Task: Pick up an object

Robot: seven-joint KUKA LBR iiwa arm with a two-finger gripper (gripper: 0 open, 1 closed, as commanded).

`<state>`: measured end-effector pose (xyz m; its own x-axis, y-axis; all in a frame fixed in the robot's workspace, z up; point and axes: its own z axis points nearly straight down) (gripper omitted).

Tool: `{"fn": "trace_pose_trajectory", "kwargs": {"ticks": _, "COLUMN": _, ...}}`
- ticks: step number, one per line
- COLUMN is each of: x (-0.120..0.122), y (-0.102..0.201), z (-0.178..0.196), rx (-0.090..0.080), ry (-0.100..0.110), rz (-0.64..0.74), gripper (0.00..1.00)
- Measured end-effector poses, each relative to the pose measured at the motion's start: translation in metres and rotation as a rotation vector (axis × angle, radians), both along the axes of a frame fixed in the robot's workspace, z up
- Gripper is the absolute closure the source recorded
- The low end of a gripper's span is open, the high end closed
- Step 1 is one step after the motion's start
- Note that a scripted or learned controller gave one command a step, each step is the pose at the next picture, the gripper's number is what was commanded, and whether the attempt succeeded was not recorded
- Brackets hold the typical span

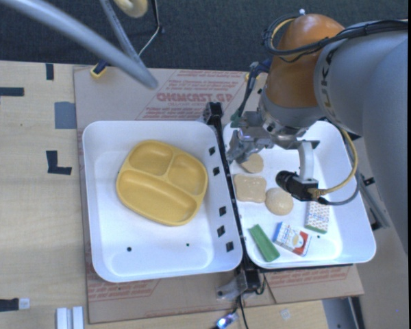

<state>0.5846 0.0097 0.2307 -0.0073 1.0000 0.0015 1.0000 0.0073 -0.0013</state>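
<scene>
We have the gripper (245, 149) low in the right bin (353, 249), beside a round biscuit (253, 163); its grip we cannot tell. Next: centre, clamp, lift.

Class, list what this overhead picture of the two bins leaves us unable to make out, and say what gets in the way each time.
- Gripper, camera view: the wrist hides the fingers; open or shut is unreadable.
- Round tan piece: partly covered by the gripper; contact is unclear.
- Small printed box and patterned packet: print too small to read.
- Right bin: the arm covers its far part.
</scene>
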Motion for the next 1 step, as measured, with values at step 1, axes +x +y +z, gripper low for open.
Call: {"fn": "trace_pose_trajectory", "kwargs": {"ticks": 1, "x": -0.0079, "y": 0.0541, "z": 0.0067, "rx": 0.0, "ry": 0.0, "rz": 0.0, "gripper": 1.0}}
